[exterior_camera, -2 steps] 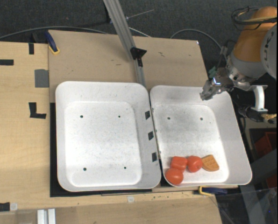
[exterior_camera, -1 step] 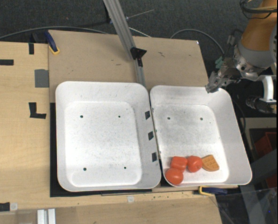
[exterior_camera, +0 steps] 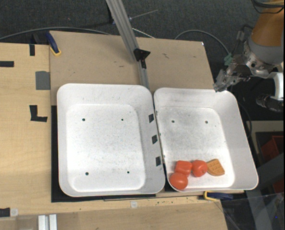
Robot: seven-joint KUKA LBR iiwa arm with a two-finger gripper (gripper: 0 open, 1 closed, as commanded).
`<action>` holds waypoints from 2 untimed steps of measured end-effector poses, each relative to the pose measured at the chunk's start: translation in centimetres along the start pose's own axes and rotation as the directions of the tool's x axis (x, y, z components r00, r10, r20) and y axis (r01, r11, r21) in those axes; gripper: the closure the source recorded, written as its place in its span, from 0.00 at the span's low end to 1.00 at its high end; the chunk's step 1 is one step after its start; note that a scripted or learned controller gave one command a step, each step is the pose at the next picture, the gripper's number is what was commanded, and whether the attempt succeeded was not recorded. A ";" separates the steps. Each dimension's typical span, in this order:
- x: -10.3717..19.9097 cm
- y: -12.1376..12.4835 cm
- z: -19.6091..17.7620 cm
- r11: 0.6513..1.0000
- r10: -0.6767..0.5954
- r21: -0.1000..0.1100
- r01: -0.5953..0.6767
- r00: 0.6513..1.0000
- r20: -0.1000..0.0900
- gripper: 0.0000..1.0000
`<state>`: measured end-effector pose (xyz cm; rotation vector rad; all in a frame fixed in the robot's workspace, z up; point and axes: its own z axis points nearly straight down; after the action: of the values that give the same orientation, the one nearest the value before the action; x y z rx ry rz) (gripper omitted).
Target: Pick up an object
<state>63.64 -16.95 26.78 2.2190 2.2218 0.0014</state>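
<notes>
Three red-orange pieces lie together at the near edge of the right bin (exterior_camera: 238,123): one (exterior_camera: 183,167), a second (exterior_camera: 199,168) to its right, and a third (exterior_camera: 178,180) just in front. A tan-orange wedge (exterior_camera: 216,167) rests beside them on the right. My gripper (exterior_camera: 222,84) hangs at the bin's far right corner, above the rim, far from all the pieces. Nothing shows between its fingers.
The left bin (exterior_camera: 65,128) sits next to the right one, joined by black clips (exterior_camera: 154,139). A grey metal bar (exterior_camera: 125,30) slants in from the top to the bins' far junction. Brown board surrounds the bins.
</notes>
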 end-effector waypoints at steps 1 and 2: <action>5.3 -2.9 0.6 1.000 -0.003 0.004 0.003 1.000 -0.002 1.00; 9.9 -5.0 2.3 1.000 -0.003 0.005 0.003 1.000 -0.002 1.00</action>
<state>58.65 -7.08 24.45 2.2188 2.2292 -0.0028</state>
